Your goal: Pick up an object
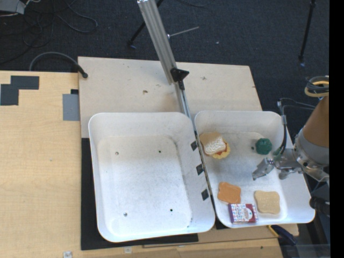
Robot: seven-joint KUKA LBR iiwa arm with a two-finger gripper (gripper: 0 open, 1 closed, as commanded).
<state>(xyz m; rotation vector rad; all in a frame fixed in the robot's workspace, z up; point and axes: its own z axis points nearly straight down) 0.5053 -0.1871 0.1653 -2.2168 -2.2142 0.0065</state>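
The right bin (242, 120) holds several small things. A sandwich-like bun (215, 145) lies near its left wall. A dark green ball (263, 145) rests toward the right. An orange slab (229, 192), a tan bread slice (267, 202) and a small red-and-white packet (242, 213) lie along the front. My gripper (263, 170) reaches in from the right, hanging low between the green ball and the bread slice. Nothing is seen between its fingers.
The left bin (107, 128) sits beside the right one, with black clips (199, 169) on the shared wall. A slanted aluminium post (161, 42) rises behind the bins. Pale bench board lies behind and to the left.
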